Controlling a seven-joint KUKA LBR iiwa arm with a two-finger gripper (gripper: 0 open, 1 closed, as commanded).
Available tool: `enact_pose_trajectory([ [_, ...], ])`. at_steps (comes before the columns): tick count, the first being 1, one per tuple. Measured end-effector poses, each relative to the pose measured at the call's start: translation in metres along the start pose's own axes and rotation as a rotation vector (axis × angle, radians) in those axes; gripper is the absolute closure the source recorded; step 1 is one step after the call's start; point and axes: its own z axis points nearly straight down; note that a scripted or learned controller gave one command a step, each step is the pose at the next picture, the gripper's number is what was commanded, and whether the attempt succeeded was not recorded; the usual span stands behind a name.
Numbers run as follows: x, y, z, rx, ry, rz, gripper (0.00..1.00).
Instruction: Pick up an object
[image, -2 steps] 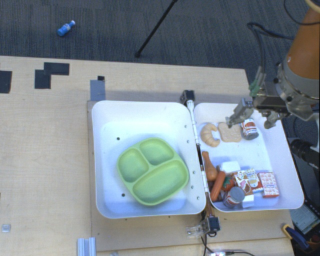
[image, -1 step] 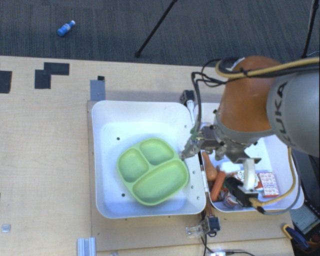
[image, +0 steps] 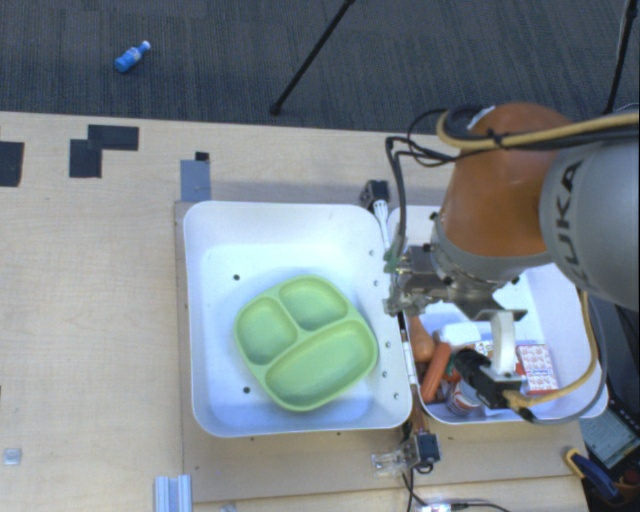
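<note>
Because the arm (image: 500, 200) reaches in over the right bin (image: 592, 392) on the table (image: 80, 300), its bulk hides much of that bin, and the likeliest pick is whatever lies nearest beneath it. The left bin (image: 200, 300) holds one large thing, a green divided plate (image: 305, 342), lying flat and well to the left of the hand (image: 432, 295). It is broad and shallow, so I judge it a poor thing to grasp.

The hand hangs low at the right bin's left edge, close to the wall shared by the two bins. Whether it is open or closed I cannot tell, as the wrist covers it, and nothing can be seen held.

Just below the hand in the view lies a carrot (image: 432, 370), close along that same wall. Its long axis runs nearly up and down the picture, leaning a little. The wall beside it leaves little room on that side and could get in the way. A red-and-white packet (image: 536, 366) lies farther right in the same bin, apart from the carrot.
</note>
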Motion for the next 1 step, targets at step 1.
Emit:
enact_pose_trajectory([
  [1,-0.0382,0.0728,-0.0511,-0.001,-0.002,0.003,1.00],
])
